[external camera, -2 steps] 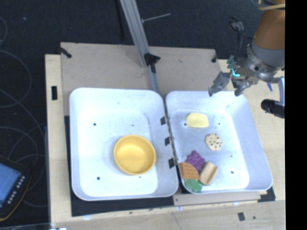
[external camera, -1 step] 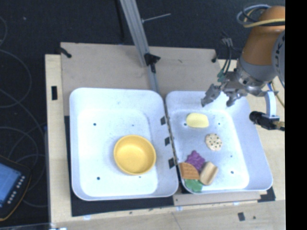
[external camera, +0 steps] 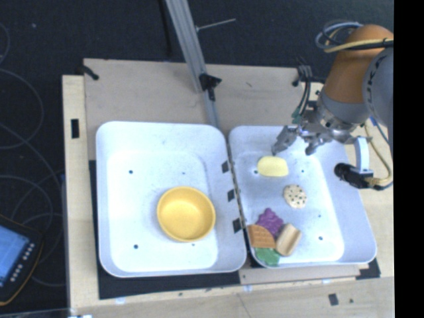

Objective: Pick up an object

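Dark flooring with loose cables surrounds a pale wooden bench [external camera: 146, 88] that carries two shallow white bins side by side. On the left, the left bin [external camera: 126, 151] holds a yellow bowl [external camera: 186, 213], upright, toward its near right part. Beside it, the right bin [external camera: 338, 211] holds a pale yellow lemon-shaped object [external camera: 272, 167] near its far left part, a round speckled cookie [external camera: 295, 196] just nearer the camera, and at the near left corner a cluster: purple grapes [external camera: 268, 218], an orange waffle-like piece [external camera: 261, 236], a tan bread-like piece [external camera: 287, 239] and a green item [external camera: 267, 257] mostly hidden under them.

From the right, the grey arm with its orange band [external camera: 351, 68] reaches over the far part of the right bin. Its tool [external camera: 297, 144] hangs with fingers spread moderately wide, nothing between them. One finger [external camera: 283, 141] sits just above the lemon-shaped object; whether it touches cannot be told. A grey metal pole [external camera: 189, 42] slants up from between the bins.
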### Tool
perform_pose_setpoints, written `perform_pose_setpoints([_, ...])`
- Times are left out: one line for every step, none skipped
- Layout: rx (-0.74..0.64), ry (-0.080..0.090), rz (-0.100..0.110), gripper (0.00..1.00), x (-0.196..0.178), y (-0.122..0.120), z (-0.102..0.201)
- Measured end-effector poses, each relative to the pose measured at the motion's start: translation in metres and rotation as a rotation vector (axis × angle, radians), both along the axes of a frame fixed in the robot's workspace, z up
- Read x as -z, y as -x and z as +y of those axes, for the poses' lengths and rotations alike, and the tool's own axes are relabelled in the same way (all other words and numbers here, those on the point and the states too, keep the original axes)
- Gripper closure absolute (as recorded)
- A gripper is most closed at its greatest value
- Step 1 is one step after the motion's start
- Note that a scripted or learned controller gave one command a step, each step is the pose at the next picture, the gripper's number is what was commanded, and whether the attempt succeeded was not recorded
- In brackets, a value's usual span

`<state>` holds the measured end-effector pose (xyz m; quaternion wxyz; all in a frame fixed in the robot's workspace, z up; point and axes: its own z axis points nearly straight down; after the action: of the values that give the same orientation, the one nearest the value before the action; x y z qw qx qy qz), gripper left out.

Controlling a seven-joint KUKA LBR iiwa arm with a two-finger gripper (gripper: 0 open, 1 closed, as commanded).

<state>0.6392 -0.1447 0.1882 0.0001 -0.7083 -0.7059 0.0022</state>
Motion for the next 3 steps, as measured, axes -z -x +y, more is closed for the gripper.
perform_pose_setpoints([0.001, 0.000, 0.001, 0.00, 0.060, -0.006, -0.004])
perform_pose_setpoints([0.003, -0.001, -0.007, 1.00, 0.044, -0.008, -0.005])
perform_pose_setpoints([-0.004, -0.002, -0.012, 1.00, -0.021, -0.013, -0.006])
